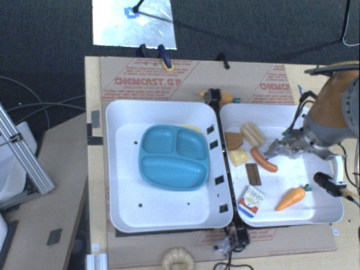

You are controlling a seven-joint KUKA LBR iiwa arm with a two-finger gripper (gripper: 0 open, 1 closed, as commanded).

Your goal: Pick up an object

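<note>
Camera view looks down on a cardboard-topped desk (185, 75) bearing two shallow white plastic bins. Left bin (121, 207) holds a smooth blue divided plate (173, 156). Right bin (326, 210) holds toy food: a tan bread roll (253, 134), a glossy red sausage (264, 160), a pale cheese wedge (238, 157), a brown bar (253, 174), a small printed carton (251, 200) and a tapered orange carrot (291, 198). The metal pincer (277, 148) sits low just right of the sausage; whether it is released or clenched, I cannot tell.
</note>
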